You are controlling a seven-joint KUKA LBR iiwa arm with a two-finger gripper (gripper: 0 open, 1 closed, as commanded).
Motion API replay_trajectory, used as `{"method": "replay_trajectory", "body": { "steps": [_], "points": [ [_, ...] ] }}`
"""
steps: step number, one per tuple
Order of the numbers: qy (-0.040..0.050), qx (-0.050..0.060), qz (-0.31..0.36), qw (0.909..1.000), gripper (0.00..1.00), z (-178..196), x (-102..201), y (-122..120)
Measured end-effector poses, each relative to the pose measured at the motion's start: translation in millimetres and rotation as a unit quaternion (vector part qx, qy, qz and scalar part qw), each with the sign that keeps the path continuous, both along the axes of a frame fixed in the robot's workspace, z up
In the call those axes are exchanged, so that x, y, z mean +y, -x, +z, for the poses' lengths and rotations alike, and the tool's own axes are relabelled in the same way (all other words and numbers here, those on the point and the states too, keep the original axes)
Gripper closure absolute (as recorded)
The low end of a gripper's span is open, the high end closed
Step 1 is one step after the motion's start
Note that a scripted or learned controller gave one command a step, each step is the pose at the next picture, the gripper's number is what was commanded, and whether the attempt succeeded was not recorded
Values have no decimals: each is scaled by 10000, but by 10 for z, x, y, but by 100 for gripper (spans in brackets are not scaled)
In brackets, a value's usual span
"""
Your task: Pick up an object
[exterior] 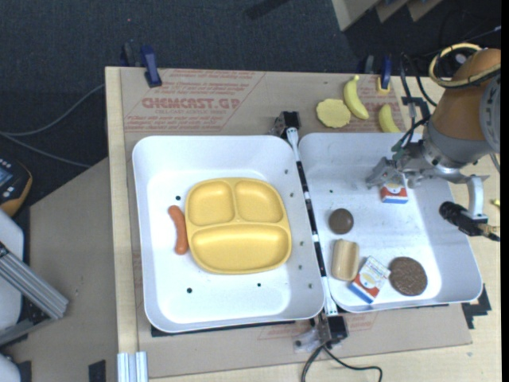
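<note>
My gripper (390, 175) hangs low over the upper part of the right bin (453, 245), on the grey arm with its orange band that comes in from the right. Just below it, touching or nearly so, lies a small red, white and blue carton (394, 194). Further down the same bin are a small dark brown disc (341, 220), a tan cylinder (345, 259), a second carton (369, 281) and a larger brown cookie (408, 276).
The left bin (159, 173) holds a yellow divided plate (237, 224) with an orange sausage (180, 229) beside it. On the bench behind the right bin lie two bananas (357, 99) (387, 118) and a yellow round piece (333, 112). Cables run along the right.
</note>
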State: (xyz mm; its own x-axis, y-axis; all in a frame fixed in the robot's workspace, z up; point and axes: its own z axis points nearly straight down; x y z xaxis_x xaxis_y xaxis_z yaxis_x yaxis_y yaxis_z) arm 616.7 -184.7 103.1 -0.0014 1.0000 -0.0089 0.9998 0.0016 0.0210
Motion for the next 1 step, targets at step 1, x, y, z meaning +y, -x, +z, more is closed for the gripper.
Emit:
{"method": "replay_trajectory", "body": {
  "steps": [1],
  "points": [
    [5, -15, 0, 10000, 100, 108, 1, -8]
  ]
}}
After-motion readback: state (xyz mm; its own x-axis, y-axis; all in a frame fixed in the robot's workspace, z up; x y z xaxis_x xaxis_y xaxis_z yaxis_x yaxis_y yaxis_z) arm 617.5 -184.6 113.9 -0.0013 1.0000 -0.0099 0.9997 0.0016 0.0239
